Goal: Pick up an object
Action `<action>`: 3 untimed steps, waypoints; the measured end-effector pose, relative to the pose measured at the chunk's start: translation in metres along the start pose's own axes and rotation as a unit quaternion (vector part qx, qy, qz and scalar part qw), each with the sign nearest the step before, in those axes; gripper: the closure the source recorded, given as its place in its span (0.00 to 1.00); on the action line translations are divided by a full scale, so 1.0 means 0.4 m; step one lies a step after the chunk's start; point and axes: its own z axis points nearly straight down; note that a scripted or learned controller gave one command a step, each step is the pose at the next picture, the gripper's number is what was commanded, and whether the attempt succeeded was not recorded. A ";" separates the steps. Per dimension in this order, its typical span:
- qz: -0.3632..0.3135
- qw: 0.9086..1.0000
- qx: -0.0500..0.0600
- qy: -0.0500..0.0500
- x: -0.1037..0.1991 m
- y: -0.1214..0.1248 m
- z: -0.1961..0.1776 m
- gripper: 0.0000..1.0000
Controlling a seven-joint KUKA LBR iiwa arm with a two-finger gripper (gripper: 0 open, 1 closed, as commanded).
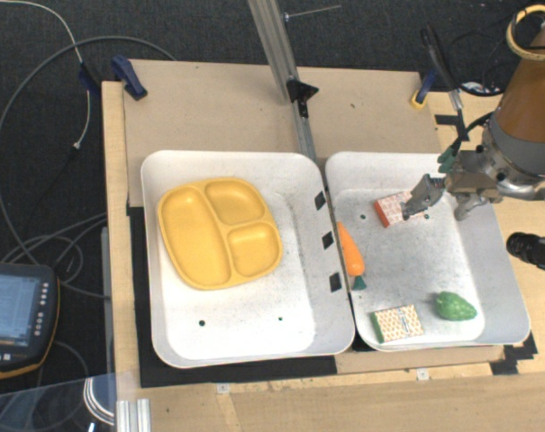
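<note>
Right bin [488,331]: open floor through the centre and along the upper edge. Obstacles: small red-and-white box [394,209] at upper middle, with the hand [443,198] just beside it to its right; carrot [349,252] lying against the left wall; patterned box [396,323] at the lower edge; green lump [455,307] at lower right. A clear lane runs between the carrot and the green lump.

Left bin [254,327]: yellow divided plate [220,232] fills the upper left; the lower strip and right strip are bare.

Between bins: black clips on the shared rim. A metal post [272,27] slants across the upper middle of the frame. Table [209,106] above the bins is bare.
</note>
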 end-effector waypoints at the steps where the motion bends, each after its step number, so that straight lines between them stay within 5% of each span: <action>1: 0.000 1.000 0.000 0.000 0.000 0.000 0.000 0.00; 3: 0.001 1.000 0.003 0.001 0.011 -0.025 0.219 0.00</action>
